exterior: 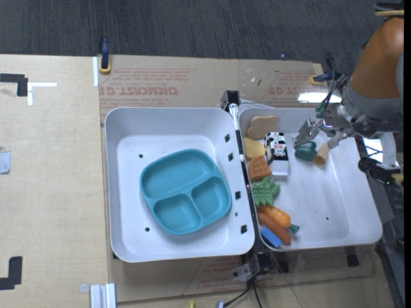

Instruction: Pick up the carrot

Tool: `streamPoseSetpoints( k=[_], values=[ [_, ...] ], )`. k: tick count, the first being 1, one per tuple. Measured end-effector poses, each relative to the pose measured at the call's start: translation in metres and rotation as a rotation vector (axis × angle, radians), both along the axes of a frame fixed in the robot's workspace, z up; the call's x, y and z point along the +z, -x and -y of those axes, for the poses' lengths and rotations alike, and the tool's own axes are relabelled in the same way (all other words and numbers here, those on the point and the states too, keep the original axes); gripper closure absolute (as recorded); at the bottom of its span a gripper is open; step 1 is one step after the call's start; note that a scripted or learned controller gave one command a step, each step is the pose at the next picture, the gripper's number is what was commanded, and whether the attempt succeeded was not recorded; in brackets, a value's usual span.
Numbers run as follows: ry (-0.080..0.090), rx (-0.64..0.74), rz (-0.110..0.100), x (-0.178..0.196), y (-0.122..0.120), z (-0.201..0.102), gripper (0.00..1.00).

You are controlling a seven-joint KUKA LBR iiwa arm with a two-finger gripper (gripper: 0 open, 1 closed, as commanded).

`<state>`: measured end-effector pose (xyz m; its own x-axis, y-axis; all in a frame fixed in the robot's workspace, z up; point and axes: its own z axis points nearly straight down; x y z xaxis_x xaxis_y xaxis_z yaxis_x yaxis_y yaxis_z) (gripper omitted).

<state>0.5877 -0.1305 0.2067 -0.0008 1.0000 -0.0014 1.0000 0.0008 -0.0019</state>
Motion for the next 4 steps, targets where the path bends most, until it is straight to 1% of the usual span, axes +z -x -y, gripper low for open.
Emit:
streamPoseSetpoints(
  k=[1, 2, 3, 4],
  values=[
    [-0.001, -0.070, -0.003, -0.060, 0.076, -0.028, 0.00],
    [-0.002, 0.004, 0.001, -0.116, 0.109, -0.030, 0.00],
    [0.000, 0.271, 0.004, -0.015, 0.108, -0.089, 0.00],
    [0.000, 0.644, 0.005, -0.115, 0.108, -0.023, 0.00]
  ],
)
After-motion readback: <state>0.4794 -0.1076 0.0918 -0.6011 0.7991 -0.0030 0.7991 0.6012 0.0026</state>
